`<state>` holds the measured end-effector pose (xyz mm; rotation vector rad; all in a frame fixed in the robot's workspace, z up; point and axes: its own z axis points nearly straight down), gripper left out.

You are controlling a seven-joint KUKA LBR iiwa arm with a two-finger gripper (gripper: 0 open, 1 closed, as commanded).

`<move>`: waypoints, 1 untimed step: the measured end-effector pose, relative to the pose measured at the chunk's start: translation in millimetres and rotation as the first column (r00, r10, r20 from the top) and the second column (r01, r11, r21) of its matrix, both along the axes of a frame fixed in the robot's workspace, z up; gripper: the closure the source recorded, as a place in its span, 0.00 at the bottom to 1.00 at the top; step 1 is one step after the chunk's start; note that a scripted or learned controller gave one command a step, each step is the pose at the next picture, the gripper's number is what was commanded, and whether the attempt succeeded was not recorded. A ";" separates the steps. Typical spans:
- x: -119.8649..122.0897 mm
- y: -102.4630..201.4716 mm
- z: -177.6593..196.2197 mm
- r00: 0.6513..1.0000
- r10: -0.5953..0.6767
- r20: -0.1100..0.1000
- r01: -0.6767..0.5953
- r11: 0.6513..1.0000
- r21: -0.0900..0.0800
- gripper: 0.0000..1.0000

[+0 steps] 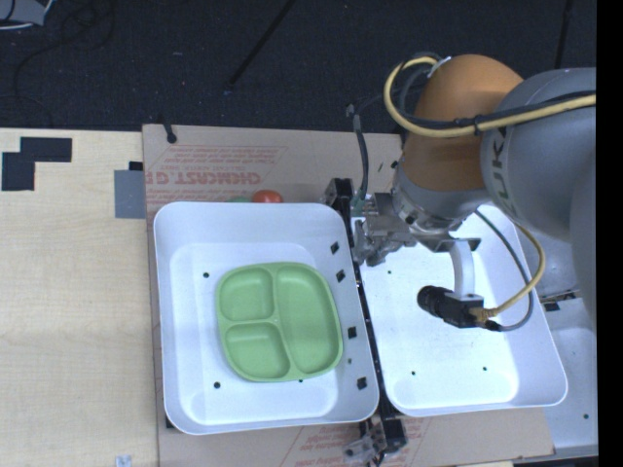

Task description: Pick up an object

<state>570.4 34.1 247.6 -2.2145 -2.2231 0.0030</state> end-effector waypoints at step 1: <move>-3.3 63.0 -7.1 1.000 0.001 -0.001 -0.001 1.000 0.000 1.00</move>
